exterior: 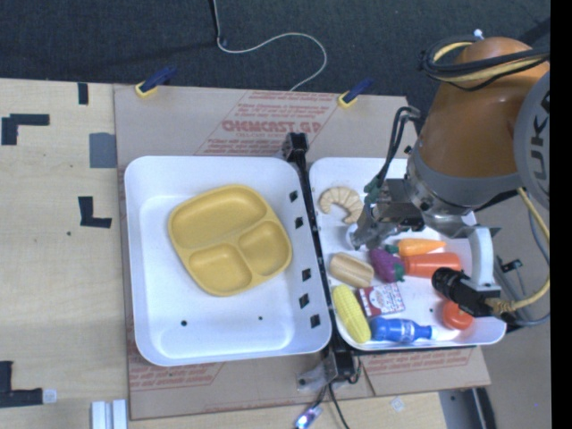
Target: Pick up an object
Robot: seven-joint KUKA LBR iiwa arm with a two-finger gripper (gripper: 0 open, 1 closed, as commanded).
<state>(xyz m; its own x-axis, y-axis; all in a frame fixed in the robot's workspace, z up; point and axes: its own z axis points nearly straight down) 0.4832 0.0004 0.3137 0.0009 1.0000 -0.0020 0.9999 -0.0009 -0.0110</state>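
Orange-banded arm [474, 105] is hovering over the right bin [487, 333]; approach step, I judge. Gripper [380, 226] is hanging by the croissant [340, 201], its closure unreadable. Grapes [386, 264] are lying at its 6 o'clock; next: descending onto one item.

A robot lab test bench. Two white bins [143, 329] sit clamped on printed cardboard [259, 128]. Beside the bins, black tape marks [89, 211] dot the benchtop and a cable [268, 43] trails behind
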